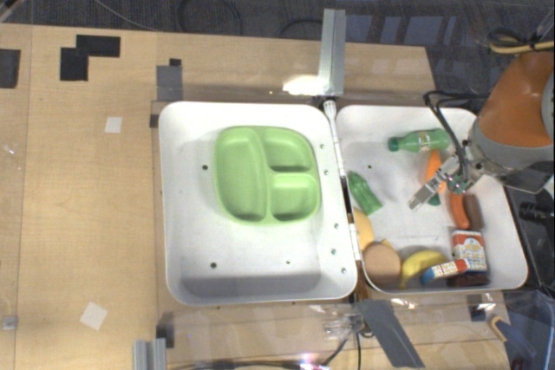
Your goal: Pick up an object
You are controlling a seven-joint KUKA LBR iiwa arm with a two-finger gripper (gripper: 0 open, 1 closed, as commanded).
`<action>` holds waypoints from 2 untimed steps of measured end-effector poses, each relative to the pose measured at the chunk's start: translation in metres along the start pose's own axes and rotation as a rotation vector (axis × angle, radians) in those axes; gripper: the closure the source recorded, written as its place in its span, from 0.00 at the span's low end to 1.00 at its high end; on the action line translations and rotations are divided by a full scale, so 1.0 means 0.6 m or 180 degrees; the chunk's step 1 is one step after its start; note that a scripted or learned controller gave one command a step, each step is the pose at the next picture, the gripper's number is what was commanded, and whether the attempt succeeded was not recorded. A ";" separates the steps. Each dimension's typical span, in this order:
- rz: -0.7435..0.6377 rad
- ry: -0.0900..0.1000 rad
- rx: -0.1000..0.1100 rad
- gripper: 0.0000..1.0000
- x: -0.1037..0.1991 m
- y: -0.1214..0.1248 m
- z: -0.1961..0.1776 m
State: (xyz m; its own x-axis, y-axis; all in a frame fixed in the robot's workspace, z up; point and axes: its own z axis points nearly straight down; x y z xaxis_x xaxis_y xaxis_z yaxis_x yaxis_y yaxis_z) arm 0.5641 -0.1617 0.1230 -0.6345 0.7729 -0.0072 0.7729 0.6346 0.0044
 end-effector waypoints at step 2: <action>0.0504 0.0001 -0.0006 0.00 -0.078 0.040 0.059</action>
State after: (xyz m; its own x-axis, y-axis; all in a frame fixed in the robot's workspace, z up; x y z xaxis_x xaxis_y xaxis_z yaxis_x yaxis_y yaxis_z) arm 0.6127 -0.1826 0.0879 -0.5047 0.8633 -0.0061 0.8633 0.5047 0.0072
